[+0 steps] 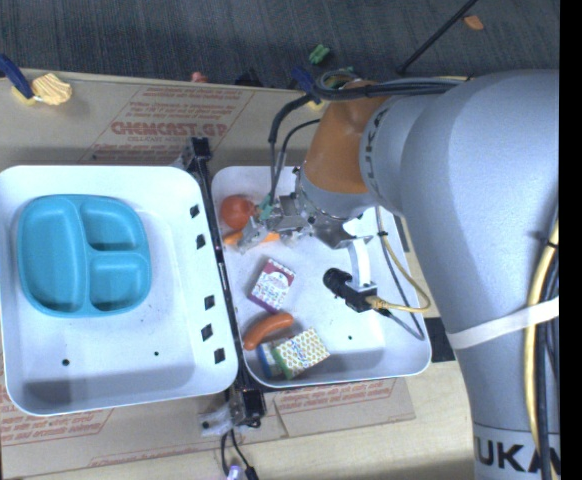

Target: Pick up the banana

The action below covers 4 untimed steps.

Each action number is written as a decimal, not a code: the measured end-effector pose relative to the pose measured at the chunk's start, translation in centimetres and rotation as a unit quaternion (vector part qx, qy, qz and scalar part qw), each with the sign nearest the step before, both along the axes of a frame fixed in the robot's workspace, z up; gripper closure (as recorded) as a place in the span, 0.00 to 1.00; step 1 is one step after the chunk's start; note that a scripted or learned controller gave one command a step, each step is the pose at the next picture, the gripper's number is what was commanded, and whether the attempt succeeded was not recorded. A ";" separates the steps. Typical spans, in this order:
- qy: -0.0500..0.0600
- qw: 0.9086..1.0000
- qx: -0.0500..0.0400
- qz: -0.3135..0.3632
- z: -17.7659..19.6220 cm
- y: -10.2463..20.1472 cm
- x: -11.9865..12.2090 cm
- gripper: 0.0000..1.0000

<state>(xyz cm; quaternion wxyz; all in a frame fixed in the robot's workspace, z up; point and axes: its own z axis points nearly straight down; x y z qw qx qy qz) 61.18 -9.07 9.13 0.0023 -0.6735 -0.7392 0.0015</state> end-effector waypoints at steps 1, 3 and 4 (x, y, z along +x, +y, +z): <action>0.001 1.000 0.000 0.002 1.0 0.0 0.0 1.00; 0.000 0.970 -0.002 -0.243 9.6 -2.3 -3.7 1.00; 0.000 0.962 -0.001 -0.274 10.0 3.7 0.3 1.00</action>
